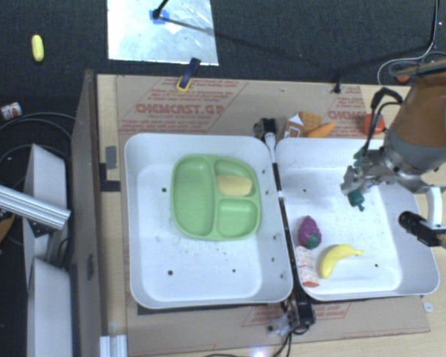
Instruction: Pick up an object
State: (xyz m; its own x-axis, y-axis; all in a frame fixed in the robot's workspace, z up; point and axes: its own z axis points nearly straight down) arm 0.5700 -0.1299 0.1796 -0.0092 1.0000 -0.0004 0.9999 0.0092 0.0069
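Right bin (412, 274): holds a yellow banana (337, 258) near its front, a purple fruit-like item (308, 231) just behind and to the left of it, and a red-and-white packet (306, 268) against the left wall, touching or nearly touching the purple item; the rest of the floor is bare
Left bin (152, 274): holds a green divided plate (212, 199) with a yellow block (234, 184) in its upper right compartment
Gripper (357, 195): hangs over the upper middle of the right bin, well apart from all three items; whether its claw is parted or closed cannot be told, and nothing can be seen in its grasp; a small teal tip shows at its lower end
Step in hand, as judged: approach to a pick, no object yet reached
Advice: the banana looks the best target, lying free with bare floor around it; travel toward the bin's front before descending, set the claw across the banana's narrow width near its middle, and keep clear of the purple item and packet; the curved skin may roll or slip if gripped near an end
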